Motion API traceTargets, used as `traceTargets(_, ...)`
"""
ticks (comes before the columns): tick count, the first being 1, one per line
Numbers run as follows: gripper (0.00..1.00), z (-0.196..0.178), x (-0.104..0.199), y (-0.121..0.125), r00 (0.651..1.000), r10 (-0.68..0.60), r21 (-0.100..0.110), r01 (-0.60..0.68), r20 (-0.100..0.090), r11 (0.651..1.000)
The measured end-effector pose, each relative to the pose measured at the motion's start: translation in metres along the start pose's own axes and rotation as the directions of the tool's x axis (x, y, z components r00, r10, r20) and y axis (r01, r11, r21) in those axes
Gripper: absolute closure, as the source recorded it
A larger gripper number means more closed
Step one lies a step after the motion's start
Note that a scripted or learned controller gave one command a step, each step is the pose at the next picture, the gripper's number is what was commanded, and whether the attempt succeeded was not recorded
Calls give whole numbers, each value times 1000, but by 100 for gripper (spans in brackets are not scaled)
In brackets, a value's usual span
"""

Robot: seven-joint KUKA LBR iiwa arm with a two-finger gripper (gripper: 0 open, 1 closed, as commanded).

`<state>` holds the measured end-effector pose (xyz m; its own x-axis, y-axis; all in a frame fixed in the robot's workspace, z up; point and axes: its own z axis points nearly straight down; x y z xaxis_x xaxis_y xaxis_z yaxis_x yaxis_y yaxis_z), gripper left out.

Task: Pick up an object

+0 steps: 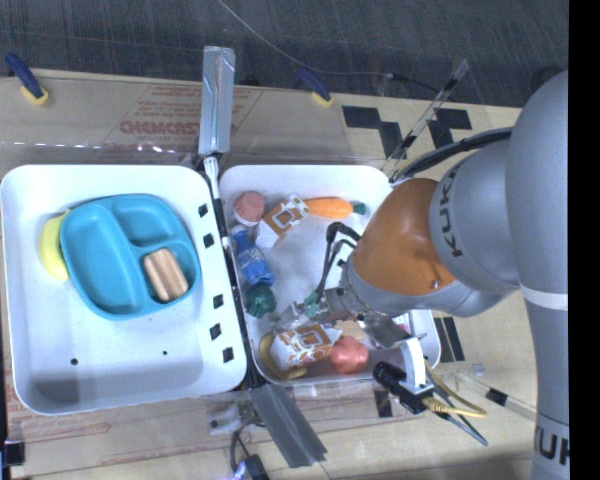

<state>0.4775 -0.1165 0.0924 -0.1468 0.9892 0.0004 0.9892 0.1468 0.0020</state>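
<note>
On the bench, the left bin (40,368) holds a smooth blue divided plate (120,253) with a tan bread roll (165,274) in one section and a yellow banana (50,246) tucked beside it. The right bin (365,180) holds an orange carrot (328,207), a blue bottle (248,263), a printed carton (284,216) and a red fruit (348,354). The tool (325,308) hangs low over them; whether it grips anything cannot be told.

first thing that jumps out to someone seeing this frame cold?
Probably the arm's orange band, bulking over the right bin and covering much of its right half. Next, the blue divided plate in the left bin, with a tan bread-roll-like piece in its lower right compartment and something yellow poking out from under its left edge. The right bin is cluttered: an orange carrot near its top edge, a red item near the bottom.
</note>
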Motion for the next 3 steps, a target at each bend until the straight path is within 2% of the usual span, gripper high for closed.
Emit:
traceTargets(1,0,-1,-9,0,984,-176,-3,176,1,984)
traceTargets(2,0,1,-9,46,956,293,2,-293,4,956)
traceTargets(3,0,-95,-70,73,979,203,-1,-203,2,979)
